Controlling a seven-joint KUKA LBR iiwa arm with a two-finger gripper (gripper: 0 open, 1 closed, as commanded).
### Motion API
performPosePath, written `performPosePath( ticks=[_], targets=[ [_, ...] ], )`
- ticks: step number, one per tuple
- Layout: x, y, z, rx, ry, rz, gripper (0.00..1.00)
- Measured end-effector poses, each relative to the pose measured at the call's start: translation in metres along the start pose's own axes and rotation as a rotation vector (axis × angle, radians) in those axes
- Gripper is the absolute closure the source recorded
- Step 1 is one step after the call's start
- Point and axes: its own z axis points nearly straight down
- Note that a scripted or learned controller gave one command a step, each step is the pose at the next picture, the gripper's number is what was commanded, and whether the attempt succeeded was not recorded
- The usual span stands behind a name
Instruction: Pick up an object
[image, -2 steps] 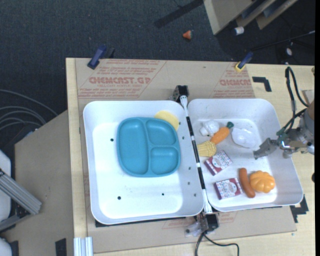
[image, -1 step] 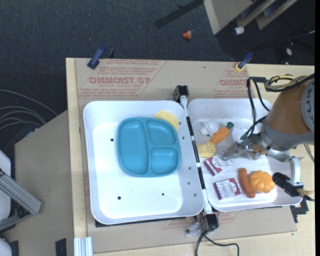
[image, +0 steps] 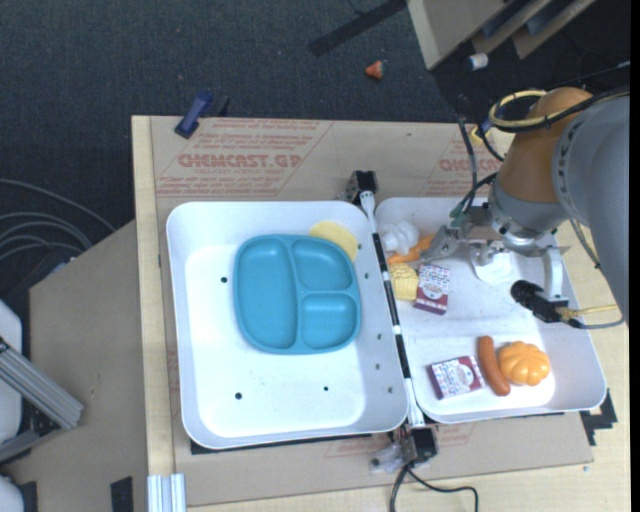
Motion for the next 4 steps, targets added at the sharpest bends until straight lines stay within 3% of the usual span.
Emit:
performPosePath(
  ticks=[1,2,3,4],
  targets=[
    [0.003,0.028,0.007,0.044,-0.002,-0.001,0.0],
    [0.003,-0.018,0.005,0.013,0.001,0.001,0.0],
    [0.012,0.028,0.008,0.039,-0.002,0.001,0.0],
    [0.003,0.031,0.008,0.029,0.003,-0.001,0.0]
  ],
)
